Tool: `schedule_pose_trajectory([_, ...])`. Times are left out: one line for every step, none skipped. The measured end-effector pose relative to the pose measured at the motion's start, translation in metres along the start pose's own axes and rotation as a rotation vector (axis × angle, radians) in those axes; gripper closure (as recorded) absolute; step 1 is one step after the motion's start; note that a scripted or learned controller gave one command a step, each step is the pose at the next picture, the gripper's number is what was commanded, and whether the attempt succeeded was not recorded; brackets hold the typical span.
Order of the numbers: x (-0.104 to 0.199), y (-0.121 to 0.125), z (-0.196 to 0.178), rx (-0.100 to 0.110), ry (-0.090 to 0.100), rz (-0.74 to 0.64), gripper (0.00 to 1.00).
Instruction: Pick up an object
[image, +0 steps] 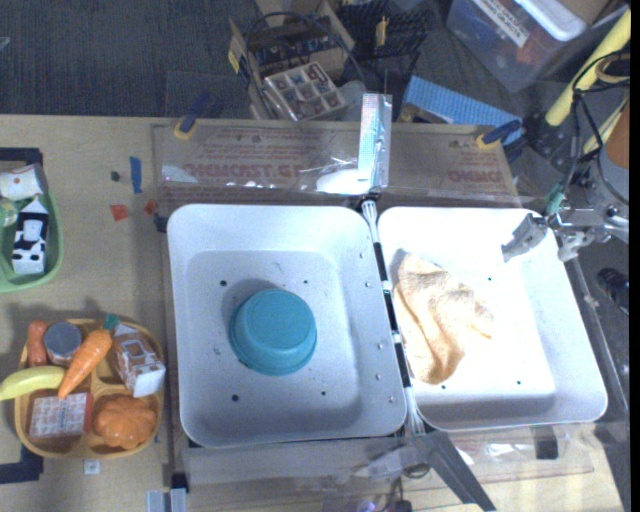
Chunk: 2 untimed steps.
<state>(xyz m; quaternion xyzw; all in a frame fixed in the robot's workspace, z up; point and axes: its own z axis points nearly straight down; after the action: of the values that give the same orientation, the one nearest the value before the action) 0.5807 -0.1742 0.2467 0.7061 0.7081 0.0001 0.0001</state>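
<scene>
Camera view: two white bins are seen side by side from above.
Right bin (570, 330): taken as the landmark.
Cloth (440, 312): a crumpled yellowish cloth is laid in the right bin's left half, against the wall shared with the left bin.
Blue bowl (273, 330): set upside down in the bin left of the right bin.
Gripper (527, 236): held over the right bin's upper right corner, well apart from the cloth; nothing is seen between its fingers, and whether they are spread cannot be told.
Handling: the cloth is judged light, soft and limp.
Hold: a raised fold near its middle is best pinched.
</scene>
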Motion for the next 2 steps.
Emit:
schedule_pose_trajectory([0.061,0.004,0.074,0.0,0.0,-0.034,0.0])
schedule_pose_trajectory([0.078,-0.024,0.156,-0.013,-0.002,-0.187,0.0])
